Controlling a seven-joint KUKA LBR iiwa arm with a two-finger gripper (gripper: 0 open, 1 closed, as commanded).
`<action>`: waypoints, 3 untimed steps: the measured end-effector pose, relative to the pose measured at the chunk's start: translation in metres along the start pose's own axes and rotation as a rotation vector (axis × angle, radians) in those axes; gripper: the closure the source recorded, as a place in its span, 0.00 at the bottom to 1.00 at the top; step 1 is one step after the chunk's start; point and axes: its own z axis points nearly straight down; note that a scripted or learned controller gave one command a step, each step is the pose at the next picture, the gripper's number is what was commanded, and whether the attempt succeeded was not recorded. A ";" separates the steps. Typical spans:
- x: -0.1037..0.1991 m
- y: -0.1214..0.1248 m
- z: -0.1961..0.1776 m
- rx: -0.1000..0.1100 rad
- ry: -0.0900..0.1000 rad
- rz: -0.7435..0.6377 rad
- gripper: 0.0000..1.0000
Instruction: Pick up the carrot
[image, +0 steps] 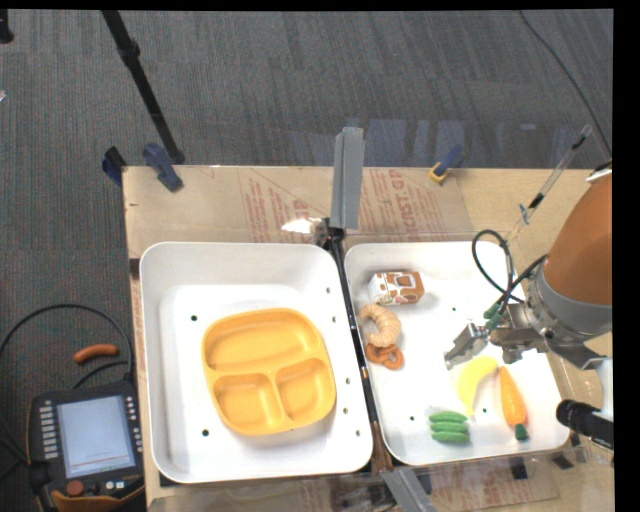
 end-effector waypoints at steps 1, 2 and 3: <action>-0.061 -0.003 0.065 -0.002 0.001 0.004 0.00; -0.096 0.007 0.144 -0.019 0.000 -0.068 0.00; -0.097 0.006 0.137 -0.016 0.001 -0.062 1.00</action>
